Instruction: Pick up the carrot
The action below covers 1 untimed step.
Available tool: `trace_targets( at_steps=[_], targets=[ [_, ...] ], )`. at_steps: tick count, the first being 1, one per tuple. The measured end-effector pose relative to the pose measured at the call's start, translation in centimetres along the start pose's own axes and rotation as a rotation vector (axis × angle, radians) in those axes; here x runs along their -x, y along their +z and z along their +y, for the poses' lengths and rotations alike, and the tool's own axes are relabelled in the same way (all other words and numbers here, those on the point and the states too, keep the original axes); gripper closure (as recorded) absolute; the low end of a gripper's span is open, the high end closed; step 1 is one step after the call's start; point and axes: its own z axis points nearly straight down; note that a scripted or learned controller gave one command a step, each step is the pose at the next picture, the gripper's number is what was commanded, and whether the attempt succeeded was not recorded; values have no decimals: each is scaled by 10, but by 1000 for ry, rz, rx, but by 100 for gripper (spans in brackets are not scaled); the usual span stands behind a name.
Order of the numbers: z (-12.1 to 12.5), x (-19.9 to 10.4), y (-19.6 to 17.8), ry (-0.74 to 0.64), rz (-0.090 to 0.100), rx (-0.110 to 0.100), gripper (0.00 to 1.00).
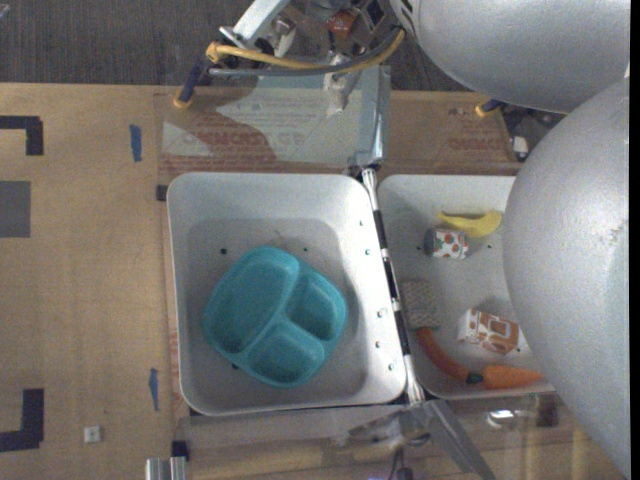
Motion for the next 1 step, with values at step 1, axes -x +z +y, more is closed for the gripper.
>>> trace_targets(
  at_steps=[1],
  targets=[
    [-3, -2, -11, -7, 0, 1, 100]
  ],
)
